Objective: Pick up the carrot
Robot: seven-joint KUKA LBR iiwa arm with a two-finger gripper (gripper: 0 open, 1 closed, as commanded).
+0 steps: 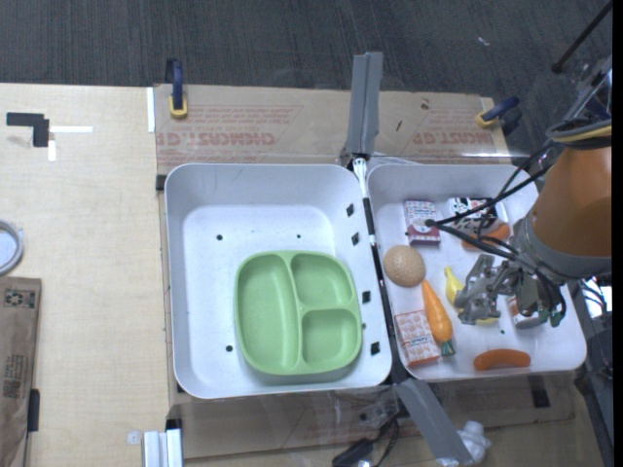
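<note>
The carrot [436, 313] is orange with a small green tip and lies lengthwise in the right bin [560, 363], left of centre. My gripper [481, 300] hangs low over the same bin, just right of the carrot and a short way apart from it. Nothing shows between the gripper and the carrot except a small yellow banana-like piece [453, 284]. The orange band of the arm [582, 207] rises above the gripper at the right.
Around the carrot lie a tan egg-shaped item [404, 265], a small red-and-white box [414, 338], a pink box [421, 222] and an orange-red sausage-like piece [501, 360]. The left bin [195, 261] holds a green divided plate [297, 311].
</note>
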